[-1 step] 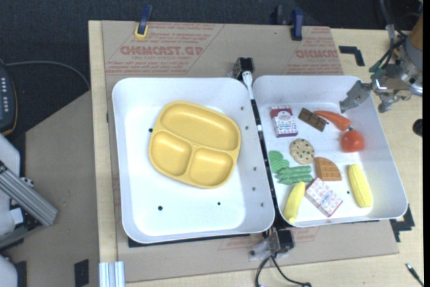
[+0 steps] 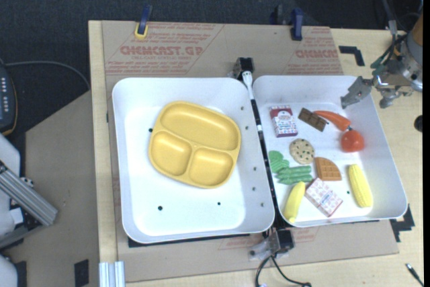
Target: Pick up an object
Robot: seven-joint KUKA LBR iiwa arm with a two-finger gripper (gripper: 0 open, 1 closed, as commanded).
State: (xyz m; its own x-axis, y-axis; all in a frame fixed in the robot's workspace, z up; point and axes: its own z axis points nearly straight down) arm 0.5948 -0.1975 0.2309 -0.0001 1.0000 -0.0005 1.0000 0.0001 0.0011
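I am seeing the jaws hanging over the far right corner of the right bin (image 2: 398,179), spread apart with nothing between them; one grey metal finger (image 2: 352,94) is pointing down toward the bin floor. Everything worth picking is lying below and to the left of the jaws, loose on the smooth white plastic.

Nearest the jaws, a slim orange carrot (image 2: 333,119) is lying at a slant, with a flat brown chocolate bar (image 2: 312,119) just beside its left end. A round glossy red tomato (image 2: 352,140) is sitting just below the carrot. Further left of the jaws, a small red and white carton (image 2: 283,121) is lying flat.

Lower down I am making out a round speckled cookie (image 2: 302,150), a square ridged waffle (image 2: 328,169), and bumpy green pea pods (image 2: 289,172). Farthest from the jaws, along the near wall, a knobbly yellow corn cob (image 2: 360,185), a pink and white packet (image 2: 323,197) and a curved yellow banana (image 2: 294,201) are resting.

Well away to the left of the jaws, the left bin (image 2: 122,144) is holding a matte yellow plate (image 2: 195,144) with three moulded compartments. Both bins are sitting on the pale bench (image 2: 101,64).
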